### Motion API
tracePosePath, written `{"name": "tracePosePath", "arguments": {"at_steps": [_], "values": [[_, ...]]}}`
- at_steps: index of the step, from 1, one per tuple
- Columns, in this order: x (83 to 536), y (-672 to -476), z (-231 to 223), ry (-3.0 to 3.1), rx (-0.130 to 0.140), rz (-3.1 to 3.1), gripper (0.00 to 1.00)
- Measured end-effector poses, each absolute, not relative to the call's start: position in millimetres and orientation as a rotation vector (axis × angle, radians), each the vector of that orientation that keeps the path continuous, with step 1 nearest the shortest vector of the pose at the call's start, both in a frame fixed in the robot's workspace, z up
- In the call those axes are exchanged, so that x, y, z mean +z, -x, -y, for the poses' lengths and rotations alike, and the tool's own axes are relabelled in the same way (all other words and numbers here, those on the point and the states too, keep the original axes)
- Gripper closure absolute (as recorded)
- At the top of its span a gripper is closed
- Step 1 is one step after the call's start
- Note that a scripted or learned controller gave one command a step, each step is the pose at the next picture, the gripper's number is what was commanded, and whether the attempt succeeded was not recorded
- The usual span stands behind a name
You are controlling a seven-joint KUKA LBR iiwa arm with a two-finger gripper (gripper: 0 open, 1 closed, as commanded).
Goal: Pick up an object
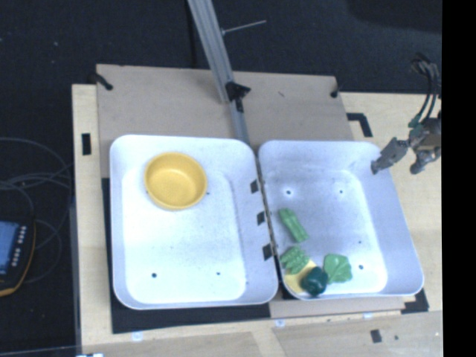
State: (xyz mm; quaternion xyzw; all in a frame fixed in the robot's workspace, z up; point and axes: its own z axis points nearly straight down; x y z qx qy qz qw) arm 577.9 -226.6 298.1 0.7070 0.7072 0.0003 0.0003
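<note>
Honestly, the worry from here is the crowding in the lower middle of the frame. The gripper (402,155) hangs at the right edge of the frame, over the upper right rim of the right bin (335,169), with its two fingers spread apart and nothing between them. It is well apart from anything it could take. Every candidate in that bin sits bunched at the lower left: a long green piece (292,225) lying at a slant just beside the divider between the bins, a lumpy green piece (293,259) below it, a leafy green piece (338,267) to the right, and a dark teal ball (315,280) resting on something yellow (297,281) against the bottom wall.

I'd judge that a descent into that cluster could wedge a finger against the wall or the divider, or nudge two pieces at once so neither ends up caught. The ball looks round and smooth, so it may squirt out sideways under a squeeze. The long green piece stands a little apart from the rest, which makes it the cleaner target, though its slant means the fingers would need to close across its narrow width.

The yellow bowl (175,180) sits alone in the upper left of the left bin (186,274), wide and probably awkward to span
</note>
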Motion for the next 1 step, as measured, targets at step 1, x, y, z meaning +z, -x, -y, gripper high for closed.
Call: {"name": "tracePosePath", "arguments": {"at_steps": [1], "values": [[249.2, -584.3, 220.3, -2.223, -0.003, -2.223, 0.00]]}}
